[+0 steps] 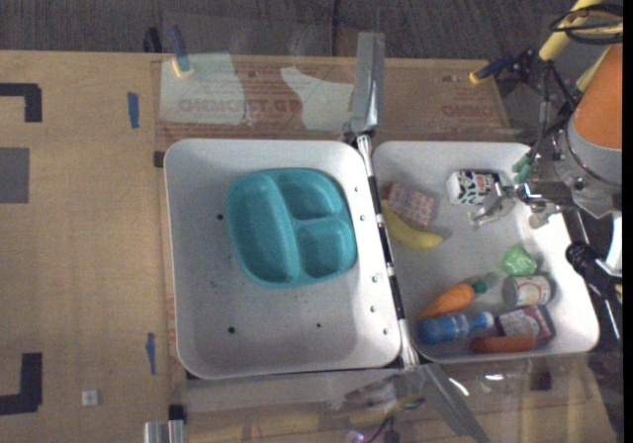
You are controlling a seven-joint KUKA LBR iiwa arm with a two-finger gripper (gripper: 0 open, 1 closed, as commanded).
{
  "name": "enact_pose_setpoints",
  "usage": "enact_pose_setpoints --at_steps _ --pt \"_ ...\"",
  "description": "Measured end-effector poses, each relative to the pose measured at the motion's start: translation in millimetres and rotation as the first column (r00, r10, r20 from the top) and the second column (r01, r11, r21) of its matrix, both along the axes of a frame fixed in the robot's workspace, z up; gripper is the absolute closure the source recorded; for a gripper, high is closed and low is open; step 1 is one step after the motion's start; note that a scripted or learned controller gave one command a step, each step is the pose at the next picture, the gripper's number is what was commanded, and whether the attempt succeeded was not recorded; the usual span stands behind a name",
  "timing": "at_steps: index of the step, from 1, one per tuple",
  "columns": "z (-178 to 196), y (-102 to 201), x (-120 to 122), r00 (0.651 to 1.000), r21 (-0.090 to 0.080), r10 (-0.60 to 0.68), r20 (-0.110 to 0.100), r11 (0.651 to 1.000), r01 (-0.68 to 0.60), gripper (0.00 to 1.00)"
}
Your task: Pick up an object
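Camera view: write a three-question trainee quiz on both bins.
1. True or false: the teal divided plate lies in the left bin.
2. Which lies nearest the divider between the bins: A) the banana, B) the small can, C) the green item?
3. Fill in: the carrot lies just above the blue ____.

Key: 1 true; 2 A; 3 bottle.
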State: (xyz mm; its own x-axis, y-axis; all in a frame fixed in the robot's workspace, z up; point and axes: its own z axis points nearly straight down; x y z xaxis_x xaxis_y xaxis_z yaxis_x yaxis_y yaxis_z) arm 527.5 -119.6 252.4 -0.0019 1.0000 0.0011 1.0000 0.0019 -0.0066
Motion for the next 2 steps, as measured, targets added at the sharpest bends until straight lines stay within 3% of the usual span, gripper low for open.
enact_pose_setpoints --at_steps 1,2 --pt "76.9 -74.4 -26.7 1.0 -0.002 0.027 0.004 1.0 -0.027 0.0" --pt "-49.9 -9.2 -5.5 1.0 0.0 -0.008 0.002 1.0 0.008 0.0"
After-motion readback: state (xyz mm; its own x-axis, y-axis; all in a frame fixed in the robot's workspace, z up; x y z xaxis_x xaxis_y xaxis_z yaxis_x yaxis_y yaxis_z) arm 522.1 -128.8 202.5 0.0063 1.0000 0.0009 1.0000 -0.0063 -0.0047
